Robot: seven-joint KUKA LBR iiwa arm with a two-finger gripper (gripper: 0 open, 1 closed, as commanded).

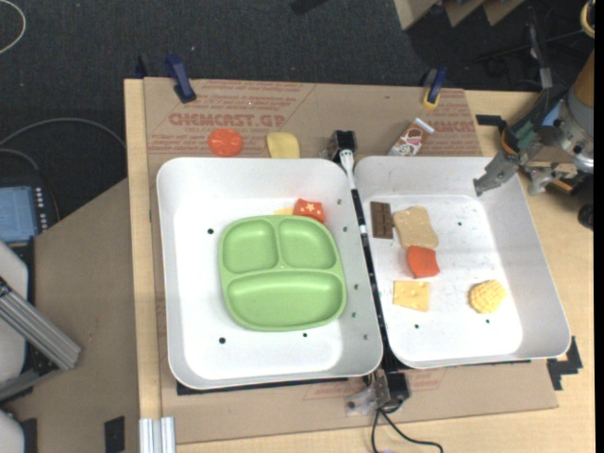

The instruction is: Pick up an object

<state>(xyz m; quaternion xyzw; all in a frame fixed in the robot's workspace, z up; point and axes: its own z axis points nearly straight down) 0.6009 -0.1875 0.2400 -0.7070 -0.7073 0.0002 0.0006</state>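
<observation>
Hand [493,179], grip state unclear, hovers over right bin's [528,253] upper rim.

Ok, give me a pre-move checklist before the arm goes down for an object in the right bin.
1. Gripper position: at the right bin's upper right rim, not above any object. Not ok.
2. Fingers open or shut: cannot tell.
3. Nothing held already: nothing shows at the gripper. Ok.
4. Isolated target: the yellow round piece lies apart from the rest. Ok.
5. Crowded targets: the brown bar, tan slice, orange piece and yellow square sit close together. Not ok for a clean grab.
6. Left bin: green divided plate far from the arm's path. Ok.
</observation>
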